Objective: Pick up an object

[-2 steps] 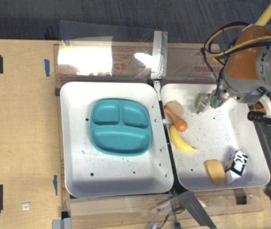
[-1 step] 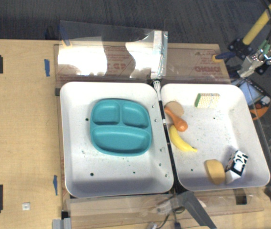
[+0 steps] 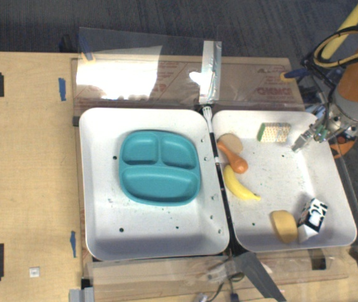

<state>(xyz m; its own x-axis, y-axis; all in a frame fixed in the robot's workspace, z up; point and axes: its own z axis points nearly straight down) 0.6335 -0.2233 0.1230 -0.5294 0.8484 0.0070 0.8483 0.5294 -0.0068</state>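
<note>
Camera view has the pincer (image 3: 306, 137) over the right bin (image 3: 339, 187), can't tell its state. Banana (image 3: 239, 187) looks light, probably slippery; I'd grab mid-body.

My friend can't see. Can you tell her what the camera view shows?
A grey robot arm's pincer hovers at the back right of the right white bin, which holds a yellow banana, an orange carrot-shaped toy, a green-edged sponge, a tan round piece and a black-and-white block. The left white bin holds a teal divided plate.

Grey arm (image 3: 355, 99) entering from right, orange-banded wrist, jaws angled down-left
</note>
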